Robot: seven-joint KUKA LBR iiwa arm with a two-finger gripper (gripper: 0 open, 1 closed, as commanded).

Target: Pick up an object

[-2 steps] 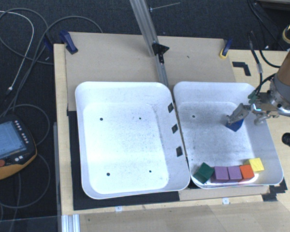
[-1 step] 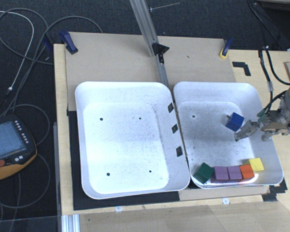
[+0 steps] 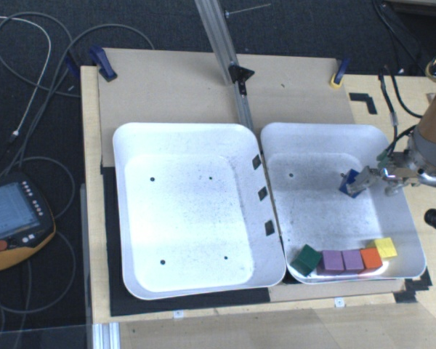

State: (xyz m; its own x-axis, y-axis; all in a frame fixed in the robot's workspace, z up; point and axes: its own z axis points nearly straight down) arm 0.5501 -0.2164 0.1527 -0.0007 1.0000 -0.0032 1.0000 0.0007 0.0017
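My gripper reaches in from the right over the right bin, and a small blue block sits between its fingertips. The block looks lifted a little above the bin floor, near the bin's middle right. Along the near wall of the same bin runs a row of blocks: a green one, a purple one, an orange one and a yellow one.
The left bin lies beside the right one, with a black clipped divider between them. A metal pole slants up from the back of the bench. A pendant and cables lie on the floor at left.
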